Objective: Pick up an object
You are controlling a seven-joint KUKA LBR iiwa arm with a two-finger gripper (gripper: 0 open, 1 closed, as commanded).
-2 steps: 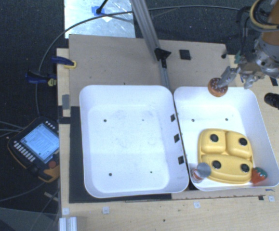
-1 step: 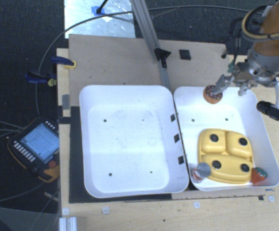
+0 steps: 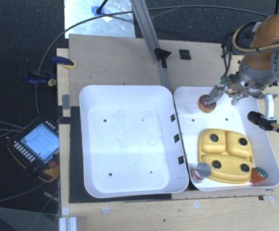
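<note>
**Gripper over the small round piece, right bin**

My gripper (image 3: 219,91) hangs just up-right of the brown round piece (image 3: 206,103), near the right bin (image 3: 187,129) back wall. How wide it stands, I cannot tell. Yellow tray (image 3: 226,156) lies well toward the front; open floor between.

A tan bench (image 3: 115,57) carries two shallow white bins, the left bin (image 3: 127,138) and right bin (image 3: 187,105), side by side, edges touching.
</note>
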